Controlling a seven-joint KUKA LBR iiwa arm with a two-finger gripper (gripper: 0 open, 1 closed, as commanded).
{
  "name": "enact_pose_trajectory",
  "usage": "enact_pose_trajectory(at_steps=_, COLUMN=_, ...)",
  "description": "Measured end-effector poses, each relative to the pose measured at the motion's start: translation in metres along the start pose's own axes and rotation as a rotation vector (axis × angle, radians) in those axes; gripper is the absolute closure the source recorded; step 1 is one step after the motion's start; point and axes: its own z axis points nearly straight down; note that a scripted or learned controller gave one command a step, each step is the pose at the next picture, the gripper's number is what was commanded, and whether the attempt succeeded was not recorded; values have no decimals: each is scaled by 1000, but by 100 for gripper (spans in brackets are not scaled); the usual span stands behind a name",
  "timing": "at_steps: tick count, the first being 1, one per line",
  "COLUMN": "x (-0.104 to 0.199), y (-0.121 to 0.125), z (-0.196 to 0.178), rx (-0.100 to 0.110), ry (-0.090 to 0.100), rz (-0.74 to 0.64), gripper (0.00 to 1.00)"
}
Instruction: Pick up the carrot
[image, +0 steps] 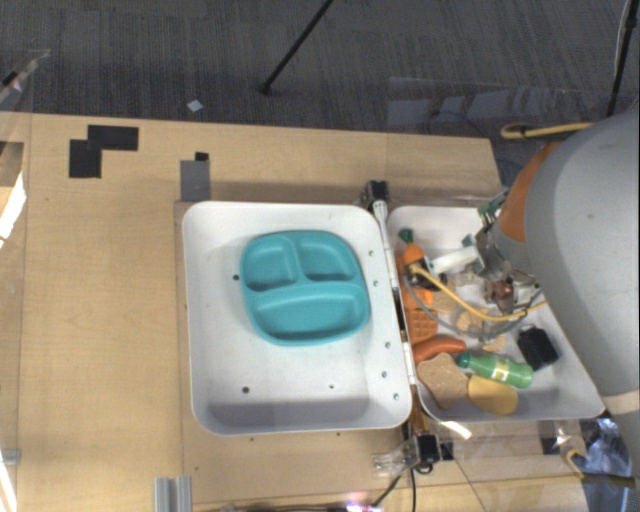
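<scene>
Filling the right side, the grey arm (590, 270) reaches over the right bin (570, 405). Its gripper (497, 285) sits low among yellow cables; whether it is open, I cannot tell. Against that bin's left wall lies the carrot (412, 265), crowded by a waffle (423, 322), sausage (438, 349), green bottle (497, 369) and bread (442, 380). Next door, the left bin (215, 400) holds a teal divided plate (303, 285)
</scene>
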Motion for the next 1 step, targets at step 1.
enact_pose_trajectory(at_steps=1, x=-15, y=-15, z=6, rx=7, ry=-8, rz=-41, gripper=0)
